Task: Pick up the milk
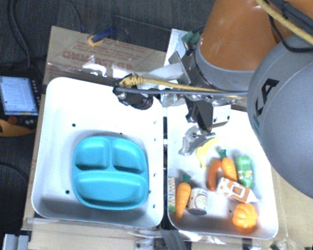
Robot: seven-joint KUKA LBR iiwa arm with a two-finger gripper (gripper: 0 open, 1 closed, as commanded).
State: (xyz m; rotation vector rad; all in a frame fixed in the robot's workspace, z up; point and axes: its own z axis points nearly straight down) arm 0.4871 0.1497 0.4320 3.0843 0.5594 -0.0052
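Observation:
The milk (233,191) is a small white carton with orange print. It lies on its side in the right bin (272,203), near the front right, among the other toy foods. My gripper (196,142) hangs over the back left part of that bin, just above a yellow banana (202,157). It is up and to the left of the milk and well apart from it. Its fingers stand open with nothing between them. The big grey and orange arm hides the bin's back right corner.
Around the milk lie two carrots (182,195) (229,165), a small can (198,200), an orange pumpkin (245,216) and a green item (244,170). The left bin (63,111) holds a blue divided plate (111,171). A divider wall (165,153) separates the bins.

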